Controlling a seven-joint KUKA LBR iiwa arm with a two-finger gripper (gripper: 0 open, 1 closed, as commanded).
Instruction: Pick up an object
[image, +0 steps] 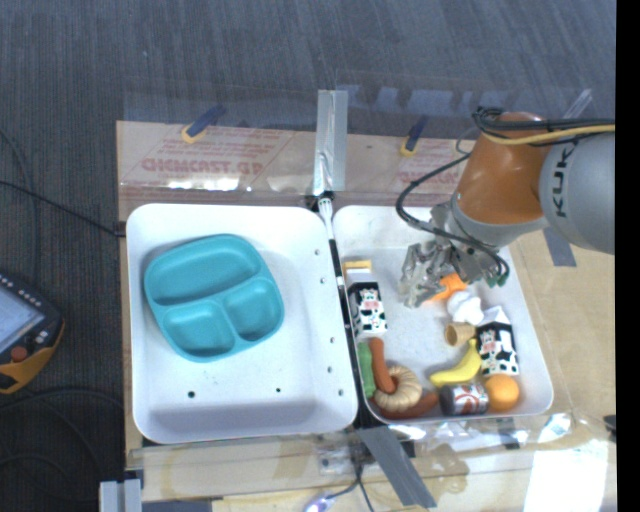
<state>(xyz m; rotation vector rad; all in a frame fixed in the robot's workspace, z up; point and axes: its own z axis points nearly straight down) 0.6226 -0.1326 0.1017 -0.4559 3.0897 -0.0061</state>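
Hand (432, 277): low in right bin (535, 345), grip state indeterminate.
Advice: centre squarely over orange piece (441, 293) before closing.

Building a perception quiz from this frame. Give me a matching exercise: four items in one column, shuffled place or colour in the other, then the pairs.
Things:
1. divided tray
2. banana
3. gripper
4. cow-print carton

Descriptions:
A. yellow, in the near part of the right bin
B. hanging over the upper middle of the right bin
C. teal, lying in the left bin
D. black and white, close to the right bin's left wall

Pairs: 1-C, 2-A, 3-B, 4-D
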